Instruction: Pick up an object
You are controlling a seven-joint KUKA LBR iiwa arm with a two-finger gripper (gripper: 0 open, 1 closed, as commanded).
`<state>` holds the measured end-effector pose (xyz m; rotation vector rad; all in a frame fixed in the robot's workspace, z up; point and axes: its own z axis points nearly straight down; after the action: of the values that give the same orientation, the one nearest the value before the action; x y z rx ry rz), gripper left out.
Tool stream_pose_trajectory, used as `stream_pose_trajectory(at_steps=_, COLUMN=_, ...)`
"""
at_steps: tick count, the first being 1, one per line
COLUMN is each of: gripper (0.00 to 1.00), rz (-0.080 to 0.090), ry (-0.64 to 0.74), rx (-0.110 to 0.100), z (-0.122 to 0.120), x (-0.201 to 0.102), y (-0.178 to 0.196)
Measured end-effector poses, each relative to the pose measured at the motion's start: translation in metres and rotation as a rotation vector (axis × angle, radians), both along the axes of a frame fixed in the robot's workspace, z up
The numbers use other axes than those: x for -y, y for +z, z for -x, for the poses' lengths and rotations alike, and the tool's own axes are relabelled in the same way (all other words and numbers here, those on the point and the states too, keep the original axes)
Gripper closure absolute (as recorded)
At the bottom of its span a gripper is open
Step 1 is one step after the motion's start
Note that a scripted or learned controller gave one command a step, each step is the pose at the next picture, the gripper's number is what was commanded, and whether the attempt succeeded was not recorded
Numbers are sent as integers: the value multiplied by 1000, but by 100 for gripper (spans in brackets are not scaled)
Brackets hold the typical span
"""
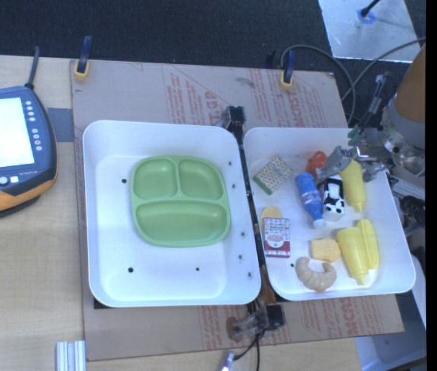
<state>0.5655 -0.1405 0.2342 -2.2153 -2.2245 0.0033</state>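
Several toys fill the right bin (401, 280); the black-and-white cow (333, 198) sits near its centre, a blue bottle (309, 198) at its nine o'clock. The hand (351, 163) hovers at its one o'clock, grip state unclear.

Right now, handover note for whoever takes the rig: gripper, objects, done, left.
Gripper: over the upper part of the right bin, above the black-and-white cow toy; nothing visibly between its fingers; open or shut can't be read.
Right bin contents: blue bottle, yellow corn, banana, red item, patterned packet, red-and-white carton, cheese wedge, beige shrimp-like piece.
Left bin: green divided plate.
Done: no pick visible.
Left: grasp and lift one object.
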Motion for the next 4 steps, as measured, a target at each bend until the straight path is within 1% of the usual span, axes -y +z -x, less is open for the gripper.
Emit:
stream_pose_trajectory(at_steps=1, gripper=0, rz=2, ry=2, rx=-2, z=-54, x=28, y=-94)
stream_pose_trajectory(at_steps=2, gripper=0, rz=4, ry=2, rx=6, z=-89, x=17, y=-138)
stream_pose_trajectory(at_steps=3, gripper=0, rz=-6, ry=1, rx=3, z=-93, x=27, y=-141)
stream_pose_trajectory(at_steps=4, gripper=100, rz=-1, ry=1, rx=0, z=-92, x=30, y=-131)
